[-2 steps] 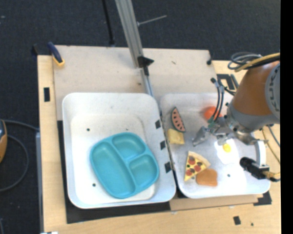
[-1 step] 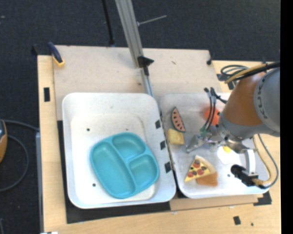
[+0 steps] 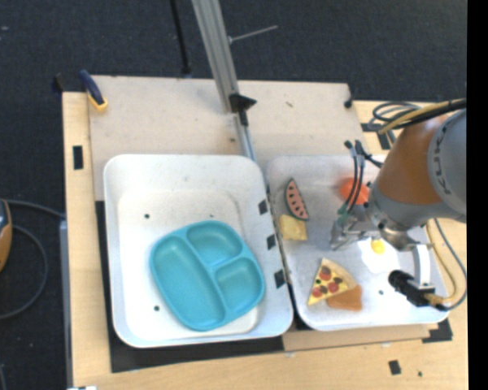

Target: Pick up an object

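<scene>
1. Where the arm [image 3: 415,173] reaches in from the right, its grey and orange body hangs over the right bin [image 3: 313,173], with cables trailing off its far side.
2. Below the wrist, the gripper [image 3: 346,232] points down toward the middle of the right bin's floor; whether it is spread or closed cannot be told from this angle, and nothing can be seen held in it.
3. A toy pizza slice [image 3: 333,285] lies flat near the front of the right bin, just in front of the gripper and apart from it.
4. A toy watermelon slice [image 3: 296,199] lies near the bin's left wall, toward the back.
5. A pale yellow toy piece [image 3: 293,228] sits just in front of the watermelon slice, to the left of the gripper.
6. An orange object [image 3: 354,189] shows partly behind the arm's cables; its shape is unclear.
7. A small yellow object [image 3: 378,248] peeks out just right of the gripper, mostly hidden by the arm.
8. In the left bin [image 3: 130,177] lies a turquoise divided plate [image 3: 207,275] with three compartments, near the front.
9. Both bins rest side by side on the wooden bench [image 3: 163,112], and a metal post [image 3: 215,43] rises from its back edge.
</scene>
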Controlling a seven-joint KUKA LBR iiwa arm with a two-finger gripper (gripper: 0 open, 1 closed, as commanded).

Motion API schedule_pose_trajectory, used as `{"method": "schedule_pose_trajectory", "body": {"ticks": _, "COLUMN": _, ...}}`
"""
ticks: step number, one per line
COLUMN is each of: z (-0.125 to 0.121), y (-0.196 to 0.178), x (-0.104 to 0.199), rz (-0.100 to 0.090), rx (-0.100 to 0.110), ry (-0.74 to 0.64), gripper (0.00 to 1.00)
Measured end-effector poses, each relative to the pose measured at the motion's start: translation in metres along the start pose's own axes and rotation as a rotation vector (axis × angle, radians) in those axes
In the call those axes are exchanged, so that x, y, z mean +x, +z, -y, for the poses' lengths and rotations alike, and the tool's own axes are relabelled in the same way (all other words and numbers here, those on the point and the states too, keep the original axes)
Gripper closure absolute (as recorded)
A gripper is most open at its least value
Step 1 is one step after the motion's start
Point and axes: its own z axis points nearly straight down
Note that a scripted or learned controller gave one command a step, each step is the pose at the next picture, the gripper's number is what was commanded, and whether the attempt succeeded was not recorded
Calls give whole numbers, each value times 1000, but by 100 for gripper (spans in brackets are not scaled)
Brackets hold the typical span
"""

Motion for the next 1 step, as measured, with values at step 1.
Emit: {"method": "schedule_pose_trajectory", "body": {"ticks": 1, "z": -5, "y": -46, "x": -8, "rz": 1, "rx": -2, "ry": -2, "gripper": 100}}
